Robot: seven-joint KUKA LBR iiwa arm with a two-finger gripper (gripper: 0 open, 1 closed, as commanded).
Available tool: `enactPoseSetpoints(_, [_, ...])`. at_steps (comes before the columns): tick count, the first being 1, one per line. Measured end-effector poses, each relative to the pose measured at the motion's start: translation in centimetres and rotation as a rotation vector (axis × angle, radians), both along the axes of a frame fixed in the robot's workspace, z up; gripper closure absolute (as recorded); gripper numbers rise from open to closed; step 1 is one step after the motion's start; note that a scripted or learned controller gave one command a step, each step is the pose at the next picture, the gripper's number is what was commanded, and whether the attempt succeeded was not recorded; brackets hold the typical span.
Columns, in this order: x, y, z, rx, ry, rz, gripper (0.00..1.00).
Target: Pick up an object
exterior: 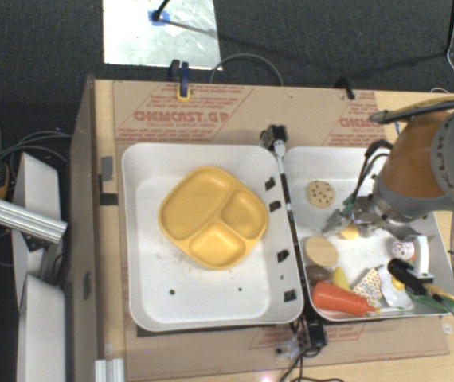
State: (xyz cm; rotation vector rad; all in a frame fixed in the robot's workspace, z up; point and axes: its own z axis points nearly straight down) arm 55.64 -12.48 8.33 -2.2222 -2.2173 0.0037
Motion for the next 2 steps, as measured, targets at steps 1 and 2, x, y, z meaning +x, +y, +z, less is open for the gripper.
enactPoseSetpoints(1, [0.4, 0.2, 1.2, 0.000, -0.007, 0.004, 1.00])
enactPoseSetpoints(2, [3.8, 6.5, 10.7, 0.001, -0.017, 0.014, 1.00])
